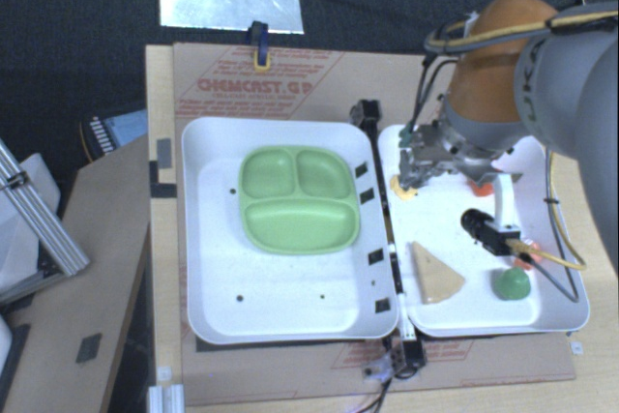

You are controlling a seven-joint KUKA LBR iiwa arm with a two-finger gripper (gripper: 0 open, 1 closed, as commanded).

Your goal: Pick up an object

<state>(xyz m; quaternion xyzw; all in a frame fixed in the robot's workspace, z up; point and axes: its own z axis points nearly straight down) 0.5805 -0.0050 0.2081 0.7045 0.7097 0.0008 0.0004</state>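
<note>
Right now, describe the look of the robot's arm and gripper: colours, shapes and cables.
The smooth, rounded grey arm ends in a bulbous orange band above the wrist. Dark and yellow cables loop beside that band. Below it sits the compact grey metal gripper, blocky and darker than the arm.

Left bin point(208, 305): green divided plate point(298, 200) takes the middle toward the far edge. The near strip and both near corners are open floor. Right bin point(571, 309): arm point(503, 82) and end effector point(412, 175) cover the far half, close to the divider. Small yellow piece point(404, 191) sits right below the end effector. Tan wedge point(435, 274) is at the near edge beside the divider, green ball point(513, 283) toward the near right corner. Clear gap between those two.
</note>
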